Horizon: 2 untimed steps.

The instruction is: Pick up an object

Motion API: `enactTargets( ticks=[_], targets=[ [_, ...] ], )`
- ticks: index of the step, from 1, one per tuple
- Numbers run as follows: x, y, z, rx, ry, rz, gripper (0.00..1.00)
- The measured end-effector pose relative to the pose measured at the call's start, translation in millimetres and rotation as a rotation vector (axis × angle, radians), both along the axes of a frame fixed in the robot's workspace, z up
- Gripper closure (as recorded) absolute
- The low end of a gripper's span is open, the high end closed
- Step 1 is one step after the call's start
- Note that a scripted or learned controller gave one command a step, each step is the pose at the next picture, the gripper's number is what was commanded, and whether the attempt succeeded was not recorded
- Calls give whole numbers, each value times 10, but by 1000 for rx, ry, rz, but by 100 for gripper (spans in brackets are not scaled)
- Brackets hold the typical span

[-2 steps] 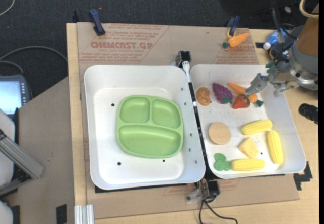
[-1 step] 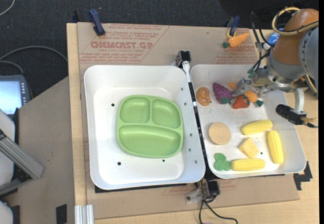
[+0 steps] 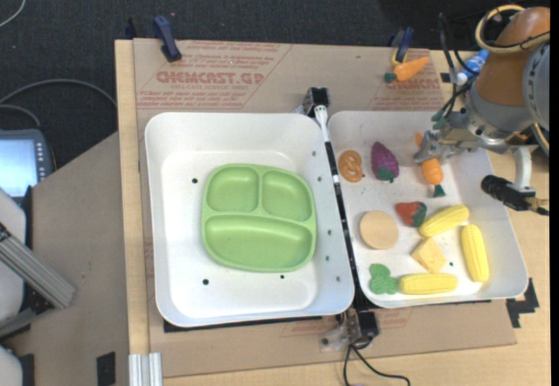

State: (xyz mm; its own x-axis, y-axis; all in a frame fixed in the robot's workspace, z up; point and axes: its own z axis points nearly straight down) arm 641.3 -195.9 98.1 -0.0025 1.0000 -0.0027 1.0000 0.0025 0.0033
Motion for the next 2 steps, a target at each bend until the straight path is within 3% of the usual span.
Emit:
enactTargets(
  ticks=[1,2],
  targets=[
    [-449,704,-128,4,5,1,100],
    [-512,1354,938,4,-8,6,100]
  ],
)
